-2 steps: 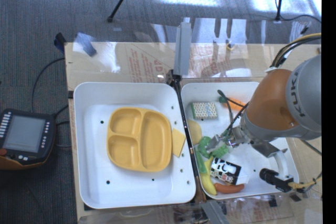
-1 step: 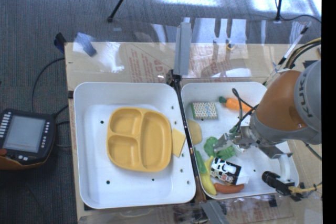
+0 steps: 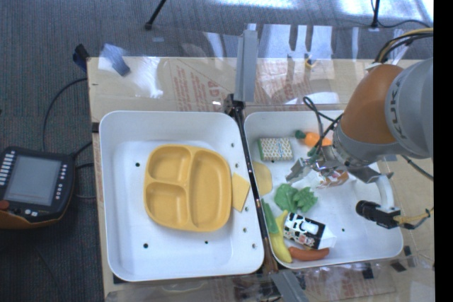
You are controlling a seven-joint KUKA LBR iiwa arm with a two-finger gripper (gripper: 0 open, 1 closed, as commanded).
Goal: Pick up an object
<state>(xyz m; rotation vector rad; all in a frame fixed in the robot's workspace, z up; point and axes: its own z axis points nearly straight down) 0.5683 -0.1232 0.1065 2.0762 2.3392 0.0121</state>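
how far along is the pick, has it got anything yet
Done: the arm has reached into the right bin, and the gripper hangs low over the toys near the green leafy piece. In hand: nothing that I can make out; whether the jaws are open or shut is not clear from this angle. Left: closing on an item and lifting it. The milk carton, banana and checked block all lie in the bin.

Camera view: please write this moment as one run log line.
gripper: over right bin, above green leafy toy | grasp: none seen | yellow tray: in left bin
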